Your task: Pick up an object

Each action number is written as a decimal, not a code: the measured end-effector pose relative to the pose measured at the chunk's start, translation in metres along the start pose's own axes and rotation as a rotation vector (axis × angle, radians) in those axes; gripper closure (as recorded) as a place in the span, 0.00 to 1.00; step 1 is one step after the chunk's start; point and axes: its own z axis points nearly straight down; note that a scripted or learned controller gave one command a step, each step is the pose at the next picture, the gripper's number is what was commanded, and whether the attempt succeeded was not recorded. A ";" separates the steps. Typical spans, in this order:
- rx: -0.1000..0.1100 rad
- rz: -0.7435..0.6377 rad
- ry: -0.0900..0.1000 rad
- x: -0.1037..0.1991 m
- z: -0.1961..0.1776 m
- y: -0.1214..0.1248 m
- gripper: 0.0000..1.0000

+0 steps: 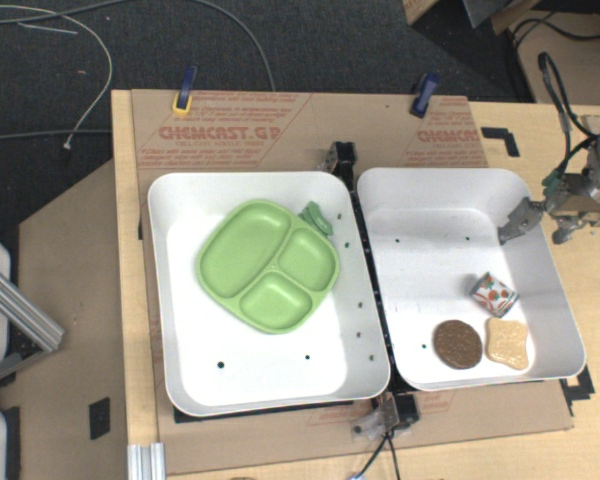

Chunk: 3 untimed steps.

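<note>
My gripper point(539, 227) hangs over the upper right wall of the right bin point(430, 193), open, with nothing between its fingers. Three small things lie in that bin's lower right corner, well below the gripper: a small white box with red and green print point(493, 294), a round brown cookie point(458, 344), and a tan slice-shaped piece point(508, 344). In the left bin point(180, 368) lies a light green divided plate point(268, 265), with a small dark green piece point(317, 218) at its upper right edge.
Both bins rest on a cardboard sheet point(230, 128) held by two blue clamps point(186, 87) at the back. A black bracket point(341, 156) sits between the bins at the top. Cables run along the right edge near the arm point(583, 183).
</note>
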 end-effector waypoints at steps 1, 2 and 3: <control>-0.013 -0.004 -0.003 0.001 -0.008 0.003 0.00; -0.013 -0.004 -0.003 -0.008 0.047 0.006 0.00; -0.008 -0.006 -0.001 -0.004 0.106 0.014 0.00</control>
